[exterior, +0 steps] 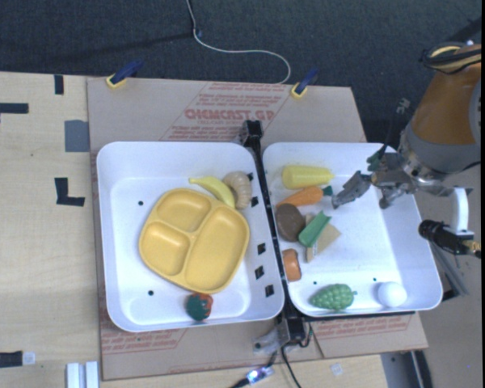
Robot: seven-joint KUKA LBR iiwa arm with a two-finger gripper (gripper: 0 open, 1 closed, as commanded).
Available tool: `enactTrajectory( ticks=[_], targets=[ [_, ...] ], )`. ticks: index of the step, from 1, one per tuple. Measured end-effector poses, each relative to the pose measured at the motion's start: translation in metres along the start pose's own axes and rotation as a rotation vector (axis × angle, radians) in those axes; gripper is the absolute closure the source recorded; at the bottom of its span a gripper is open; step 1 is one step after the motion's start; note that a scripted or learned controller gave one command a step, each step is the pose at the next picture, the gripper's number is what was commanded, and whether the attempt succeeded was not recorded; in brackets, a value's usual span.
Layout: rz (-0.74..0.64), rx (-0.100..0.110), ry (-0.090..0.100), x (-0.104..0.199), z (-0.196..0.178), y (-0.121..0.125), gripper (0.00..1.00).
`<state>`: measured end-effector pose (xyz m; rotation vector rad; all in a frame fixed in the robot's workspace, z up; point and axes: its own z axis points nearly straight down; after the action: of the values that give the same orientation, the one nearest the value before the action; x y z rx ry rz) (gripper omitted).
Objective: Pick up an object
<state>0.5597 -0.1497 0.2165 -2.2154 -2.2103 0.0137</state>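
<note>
In the right bin [404, 245], my gripper [367, 194] hangs over the upper part, open, with nothing between its fingers. One finger [349, 191] points left toward the orange carrot [304, 196] and the yellow corn [305, 175], a short way off from both. Below those lie a brown potato [288, 221], a green block [314, 228] on a tan wedge [326, 238], and a small orange piece [291, 264]. A green bunch of grapes [333, 297] and a white ball [390, 293] rest near the front wall.
The left bin [117, 217] holds a yellow divided plate [196, 241], a banana [213, 188], a beige knobbly piece [240, 187] and a red and green fruit [199, 305]. A black divider [263, 217] runs between the bins. The arm's orange band [444, 111] stands at the right.
</note>
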Motion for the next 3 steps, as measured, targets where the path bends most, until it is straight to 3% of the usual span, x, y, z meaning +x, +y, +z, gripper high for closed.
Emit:
enactTrajectory(
  ticks=[1,3],
  targets=[
    [-0.003,-0.013,-0.002,0.0,-0.007,0.003,0.0],
    [-0.003,-0.008,-0.001,0.009,0.091,-0.005,0.0]
  ],
)
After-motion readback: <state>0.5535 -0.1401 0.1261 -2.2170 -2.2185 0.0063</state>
